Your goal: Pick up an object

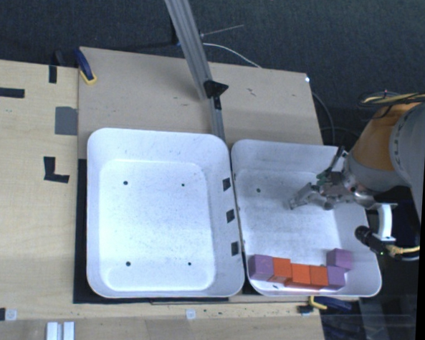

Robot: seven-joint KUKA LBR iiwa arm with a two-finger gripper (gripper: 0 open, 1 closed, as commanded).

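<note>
Purple and orange blocks [301,272] line the right bin's [285,157] lower edge; they look light, rigid, best pinched across flat sides. Gripper [297,202] hovers above them, opening unclear, holding nothing.

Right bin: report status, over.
Gripper over right bin, holding nothing seen. Purple and orange blocks along near wall, untouched. Nothing in the way.

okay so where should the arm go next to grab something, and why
Probably toward the near edge of the right white bin. The hand hangs over bare floor mid-bin, while the purple and orange blocks lie in a row along that near wall.
</note>
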